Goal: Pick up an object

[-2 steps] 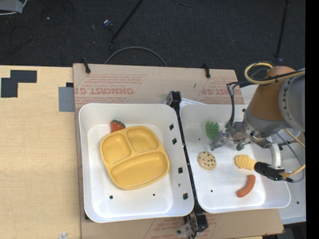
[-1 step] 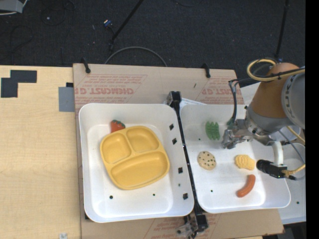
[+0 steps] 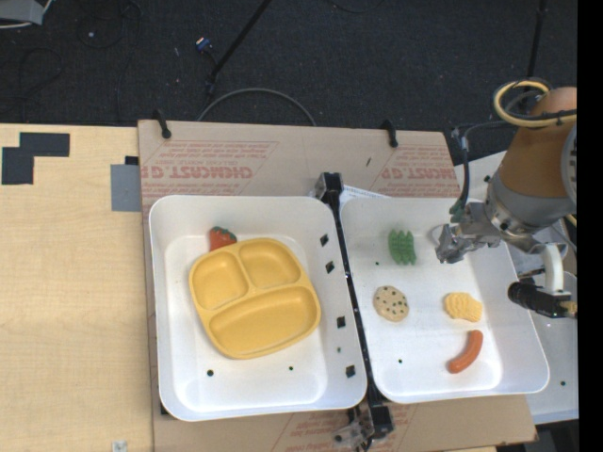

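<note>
Broadly, across the worktop: two white bins side by side, left bin carrying a yellow divided plate with a small red-and-green toy tucked at its far-left edge. Right bin carrying four small pieces: a green ridged toy toward the far side, a speckled cookie near the middle divider, a yellow piece to its right, an orange-red sausage nearest of all.

Over the right bin's far-right part, grey arm reaching in, pincer low above bare bin floor, just right of the green ridged toy and apart from it. Nothing seen between its tips; whether spread or pressed together, cannot tell at this size.

Likely step in hand: choosing and closing on one piece. Nearest candidate: the green ridged toy, a short shift left. To do it well:
- Centre above the toy before descending, not beside it, to avoid nudging it away.
- Spread wide enough to straddle the narrow side, ridges running along the tips.
- Descend straight, stop just short of the bin floor, then close.
- Lift slowly and confirm the toy rises too.

Alternative: the yellow piece, nearer and slightly right, well apart from neighbours, so little risk of bumping anything else.
</note>
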You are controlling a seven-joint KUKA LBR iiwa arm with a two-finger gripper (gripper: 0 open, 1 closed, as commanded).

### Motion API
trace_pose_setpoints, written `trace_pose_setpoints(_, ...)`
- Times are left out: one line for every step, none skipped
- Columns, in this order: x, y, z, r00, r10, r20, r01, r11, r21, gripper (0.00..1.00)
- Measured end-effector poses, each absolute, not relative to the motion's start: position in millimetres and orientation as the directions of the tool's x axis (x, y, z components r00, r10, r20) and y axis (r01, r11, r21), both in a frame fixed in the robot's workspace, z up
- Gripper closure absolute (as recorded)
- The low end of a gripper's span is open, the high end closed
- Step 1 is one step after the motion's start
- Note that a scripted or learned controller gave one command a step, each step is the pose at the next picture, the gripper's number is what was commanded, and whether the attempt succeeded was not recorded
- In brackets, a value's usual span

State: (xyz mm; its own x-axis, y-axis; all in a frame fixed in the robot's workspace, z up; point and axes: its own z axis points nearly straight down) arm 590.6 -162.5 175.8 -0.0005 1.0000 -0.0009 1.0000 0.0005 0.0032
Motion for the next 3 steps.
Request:
trace_pose_setpoints(592.7,-162,239,-0.002,1.0,-0.001,1.0,0.002,0.003,1.0)
trace_pose_setpoints(593.2,-163,266,-0.002,1.0,0.0,1.0,0.002,0.001,1.0)
trace_pose_setpoints(586.7,-106,255,-0.004,1.0,0.002,1.0,0.004,-0.005,1.0)
